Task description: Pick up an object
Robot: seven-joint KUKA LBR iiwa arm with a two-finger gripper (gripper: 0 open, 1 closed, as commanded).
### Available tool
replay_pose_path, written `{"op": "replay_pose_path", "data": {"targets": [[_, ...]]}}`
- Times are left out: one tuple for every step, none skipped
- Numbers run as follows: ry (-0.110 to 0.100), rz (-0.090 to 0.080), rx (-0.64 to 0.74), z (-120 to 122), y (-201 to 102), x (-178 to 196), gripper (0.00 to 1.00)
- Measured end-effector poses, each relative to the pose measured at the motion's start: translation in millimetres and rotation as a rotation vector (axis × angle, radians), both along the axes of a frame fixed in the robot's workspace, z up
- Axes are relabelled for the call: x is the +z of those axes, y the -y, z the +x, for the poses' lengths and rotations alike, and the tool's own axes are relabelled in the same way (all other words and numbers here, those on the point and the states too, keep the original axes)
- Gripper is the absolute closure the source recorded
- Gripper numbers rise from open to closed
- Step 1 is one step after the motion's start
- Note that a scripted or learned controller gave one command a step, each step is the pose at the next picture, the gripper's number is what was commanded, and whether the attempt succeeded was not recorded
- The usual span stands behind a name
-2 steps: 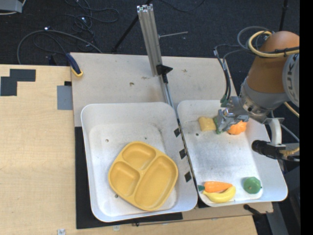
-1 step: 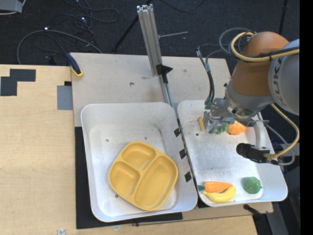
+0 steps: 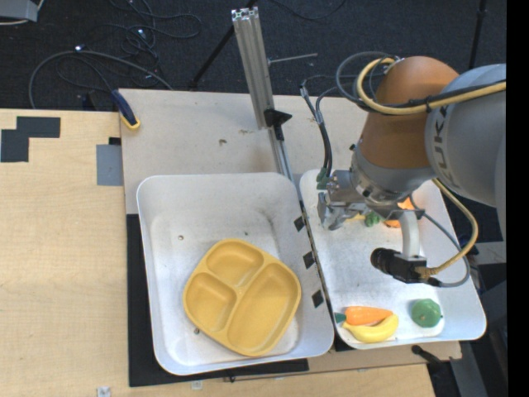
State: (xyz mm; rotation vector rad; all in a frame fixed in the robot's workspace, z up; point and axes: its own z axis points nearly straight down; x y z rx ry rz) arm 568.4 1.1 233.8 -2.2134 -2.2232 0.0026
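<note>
Camera view: left bin point(image 3: 165, 222), scuffed white plastic, holds a yellow three-compartment tray point(image 3: 241, 295). Right bin point(image 3: 463, 325) holds a carrot point(image 3: 368, 314) on a banana point(image 3: 374, 331), beside a green ball point(image 3: 426, 312). Gripper point(image 3: 332, 219) low over the right bin; grasp state cannot be told. Dark floor behind, cables.

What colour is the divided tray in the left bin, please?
Yellow; the divided tray shows plainly in the camera view.
</note>
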Motion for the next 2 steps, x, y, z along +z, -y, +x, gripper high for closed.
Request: {"op": "replay_pose_path", "data": {"targets": [[-0.002,0.0,0.0,-1,-54,-14,1.0],[0.001,0.0,0.0,0,-99,-4,1.0]]}}
